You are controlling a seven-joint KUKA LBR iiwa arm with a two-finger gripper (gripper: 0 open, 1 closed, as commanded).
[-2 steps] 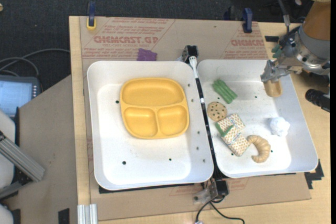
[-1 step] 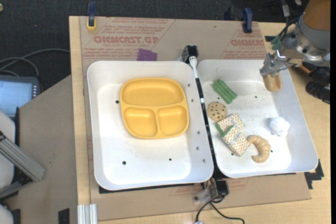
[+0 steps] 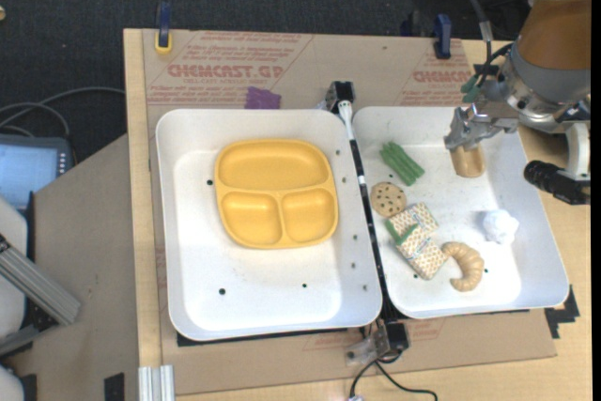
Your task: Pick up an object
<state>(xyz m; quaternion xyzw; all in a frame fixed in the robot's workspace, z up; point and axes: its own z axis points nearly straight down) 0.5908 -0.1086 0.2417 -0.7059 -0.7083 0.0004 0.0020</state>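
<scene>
Closest to the lens is the front edge of the counter [image 3: 282, 362], a cardboard-looking sheet with red print on it, clamped at the back by two blue clamps. Sitting on it side by side are the two white bins.

Left bin [image 3: 188, 230] has just one thing in it, a yellow divided plate [image 3: 276, 192] with three sections, lying flat around the middle.

Right bin [image 3: 526, 277] is where the small stuff is. Going big to small:
- a patterned sandwich-looking toy [image 3: 416, 239] in green, white and tan, near the centre of the bin
- a croissant [image 3: 465, 265] just right of it, towards the front edge
- a green ridged piece [image 3: 402, 162] lying at an angle towards the back left
- a tan cylinder-ish object [image 3: 468, 161] at the back, right under the arm's tip
- a round cookie with dots [image 3: 387, 198] near the left wall, touching the sandwich toy's corner or very close
- a crumpled white thing [image 3: 497, 224] over on the right side

The arm comes in from the top right, and the claw [image 3: 467, 132] sits directly over that tan object. Honestly can't tell whether the claw is gripping it, clenched or released, the angle hides that bit.

Also a little purple scrap [image 3: 262, 97] on the counter behind the left bin.
</scene>
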